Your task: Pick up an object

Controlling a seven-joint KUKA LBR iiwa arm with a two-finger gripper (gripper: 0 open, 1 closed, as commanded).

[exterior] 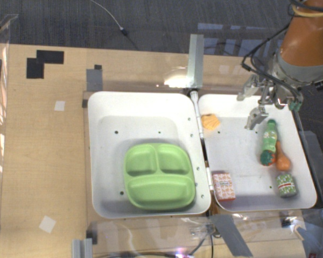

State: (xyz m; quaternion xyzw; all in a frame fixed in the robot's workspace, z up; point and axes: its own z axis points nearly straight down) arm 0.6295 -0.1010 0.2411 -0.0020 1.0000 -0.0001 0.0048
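The right bin (pixel 242 160) holds several small items. A green bottle (pixel 268 141) lies near the right wall, with an orange carrot-like piece (pixel 282 162) touching its lower end. Below those sits a small green and red can (pixel 286 185). A pink patterned box (pixel 223 186) rests at the front left corner, and a yellow-orange piece (pixel 210 122) lies at the far left by the divider. My gripper (pixel 261 109) hangs over the far right part of this bin, just above and left of the bottle's top. It is open, with nothing between its fingers.
A green divided plate (pixel 159 175) lies in the left bin (pixel 105 144), toward its front. A metal divider (pixel 200 138) separates the two bins. The arm's orange band (pixel 308 34) and cables hang over the bench's far right corner.
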